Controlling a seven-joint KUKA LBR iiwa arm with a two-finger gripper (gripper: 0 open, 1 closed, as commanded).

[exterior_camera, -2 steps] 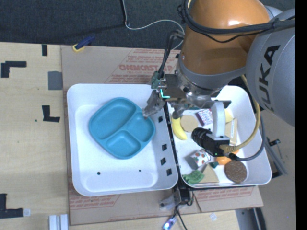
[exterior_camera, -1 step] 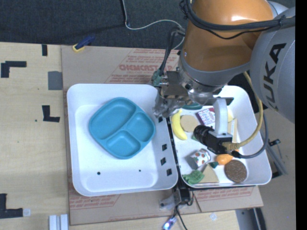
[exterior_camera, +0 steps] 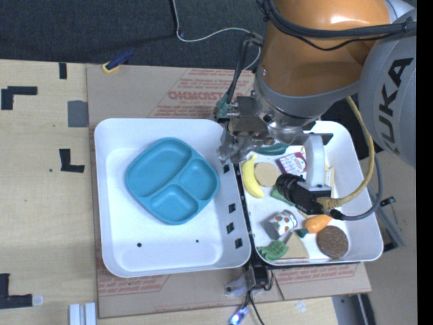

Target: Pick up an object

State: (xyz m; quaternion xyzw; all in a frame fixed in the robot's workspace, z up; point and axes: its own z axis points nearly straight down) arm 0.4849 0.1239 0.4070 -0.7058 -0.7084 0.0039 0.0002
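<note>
Camera view puts the gripper (exterior_camera: 233, 141) low over the seam where the two bins meet, at the far inner corner of the right bin (exterior_camera: 356, 212). The wrist's bulk covers its tip, so I cannot tell whether it is released, clenched or grasping something, and nothing is visibly held. The nearest candidate is the banana (exterior_camera: 252, 179), lying just beside and toward the viewer from the gripper, along the right bin's inner wall and touching a pale round slice (exterior_camera: 268, 174). Further out in that bin are a red-and-white packet (exterior_camera: 292, 162), a small grey-and-white piece (exterior_camera: 283, 223), an orange carrot-like piece (exterior_camera: 318, 222), a brown round biscuit (exterior_camera: 333, 241) and a green leafy bit (exterior_camera: 273, 251), all packed close together. The left bin (exterior_camera: 103, 202) holds a blue divided plate (exterior_camera: 172, 180) with bare floor around it. The main risk, as I judge it, is the wall: a descent here could land on the rim between the bins, or pinch the banana against it and let it roll away. Crowding could also cause a grasp on two things or none. Open room lies leftward above the plate; the right bin offers little clearance, its rims hemming in every item.
</note>
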